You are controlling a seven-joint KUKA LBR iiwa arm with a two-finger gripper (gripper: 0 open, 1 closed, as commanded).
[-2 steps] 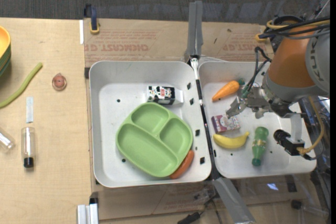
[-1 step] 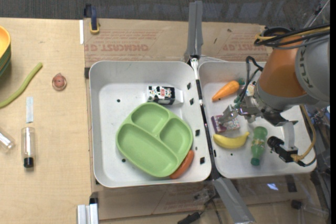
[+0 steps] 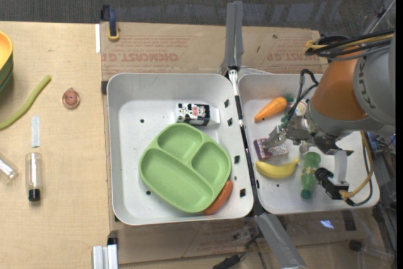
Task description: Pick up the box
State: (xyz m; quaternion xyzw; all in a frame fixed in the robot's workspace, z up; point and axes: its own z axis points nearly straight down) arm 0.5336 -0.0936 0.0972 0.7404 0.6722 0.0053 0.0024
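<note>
A: Start at your two-finger gripper (image 3: pixel 280 135). It's low in the right white bin (image 3: pixel 371 198), right of centre frame, over a small purple-and-silver packet (image 3: pixel 269 148). Whether it's released or clenched, I cannot tell from up here.

B: And around it?

A: Yellow banana (image 3: pixel 277 167) just below, green bottle (image 3: pixel 307 174) to the lower right, orange carrot (image 3: pixel 272 108) above. The grey arm with the orange band (image 3: pixel 337 94) comes in from the right edge.

B: Your box?

A: Small black-and-white printed box (image 3: pixel 193 113), lying in the left white bin (image 3: pixel 119 135), just above the green divided plate (image 3: pixel 185 166), well apart from the gripper. Judging by this, nothing's picked up yet; you've got the whole reach, grasp and lift left.
</note>
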